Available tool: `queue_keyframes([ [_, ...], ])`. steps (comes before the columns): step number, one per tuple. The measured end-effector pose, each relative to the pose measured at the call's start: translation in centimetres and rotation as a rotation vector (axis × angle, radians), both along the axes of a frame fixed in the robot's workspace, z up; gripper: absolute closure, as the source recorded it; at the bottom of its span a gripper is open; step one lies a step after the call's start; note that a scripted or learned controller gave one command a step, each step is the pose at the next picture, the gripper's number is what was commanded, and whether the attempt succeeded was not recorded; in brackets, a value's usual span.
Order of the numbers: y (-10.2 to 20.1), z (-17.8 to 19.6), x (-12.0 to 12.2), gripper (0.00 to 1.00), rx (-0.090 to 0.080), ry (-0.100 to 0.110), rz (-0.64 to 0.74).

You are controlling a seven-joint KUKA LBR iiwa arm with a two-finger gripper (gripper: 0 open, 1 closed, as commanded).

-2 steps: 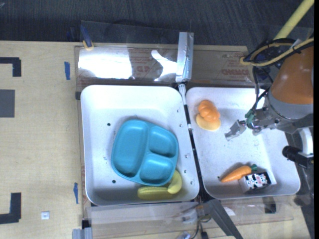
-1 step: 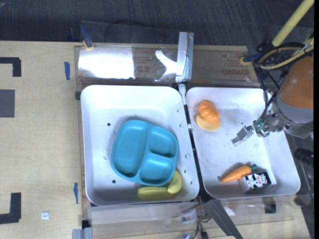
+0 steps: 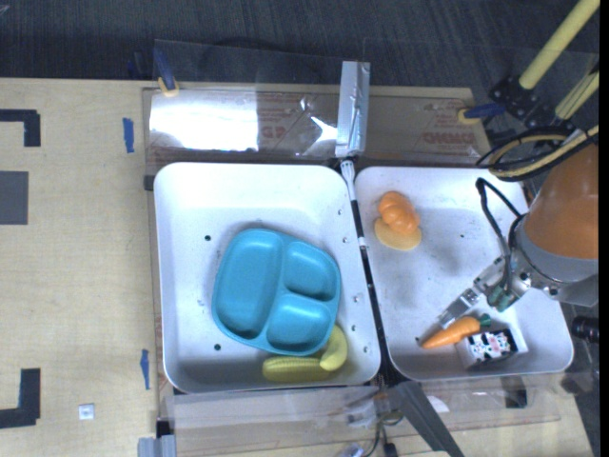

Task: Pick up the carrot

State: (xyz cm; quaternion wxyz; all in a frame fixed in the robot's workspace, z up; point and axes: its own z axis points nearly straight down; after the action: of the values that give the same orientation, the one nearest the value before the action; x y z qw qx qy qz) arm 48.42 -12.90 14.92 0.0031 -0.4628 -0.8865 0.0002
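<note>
The carrot (image 3: 451, 333) is a small orange toy with a green top, lying near the front edge of the right bin (image 3: 433, 265) with its tip pointing left. My gripper (image 3: 474, 305) hangs at the end of the grey arm, just above and behind the carrot's green end, very close to it. From this angle I cannot make out whether it touches the carrot.
A small black-and-white object (image 3: 494, 346) lies right beside the carrot in the front right corner. An orange-yellow toy duck (image 3: 398, 221) sits at the back left of the right bin. The left bin (image 3: 190, 208) holds a blue divided plate (image 3: 276, 288) and a yellow banana (image 3: 306, 362).
</note>
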Motion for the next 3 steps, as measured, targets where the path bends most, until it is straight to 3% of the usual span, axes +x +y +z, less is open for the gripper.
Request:
queue_keyframes([
  [1,2.6,-6.3,-0.3,0.0,-0.004,-0.011,-0.389],
  [2,2.4,-6.3,-0.1,0.0,0.0,-0.009,-0.431],
  [3,-0.8,1.7,-0.4,0.0,-0.005,-0.007,-0.521],
])
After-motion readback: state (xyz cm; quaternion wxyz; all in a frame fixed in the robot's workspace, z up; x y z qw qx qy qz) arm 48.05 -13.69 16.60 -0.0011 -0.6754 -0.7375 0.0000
